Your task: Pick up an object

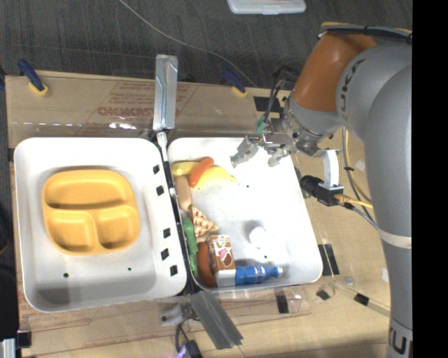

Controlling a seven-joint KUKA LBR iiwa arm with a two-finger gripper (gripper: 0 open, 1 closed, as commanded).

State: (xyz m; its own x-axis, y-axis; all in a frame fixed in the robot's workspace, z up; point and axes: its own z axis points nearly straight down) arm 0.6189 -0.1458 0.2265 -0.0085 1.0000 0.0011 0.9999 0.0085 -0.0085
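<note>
Hovering gripper [260, 153], fingers apart, empty, above right bin [290, 231].

Arm [378, 105] runs off the right and bottom edges. White tray [266, 5] cut by top edge. Toys piled along right bin's [294, 210] left wall overlap; lower ones part-hidden, too small to identify.

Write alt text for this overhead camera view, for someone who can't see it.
A grey robot arm's open gripper hovers over the right white bin, where toy foods and a blue bottle crowd the left and bottom edges. The left white bin holds a yellow divided tray.
</note>
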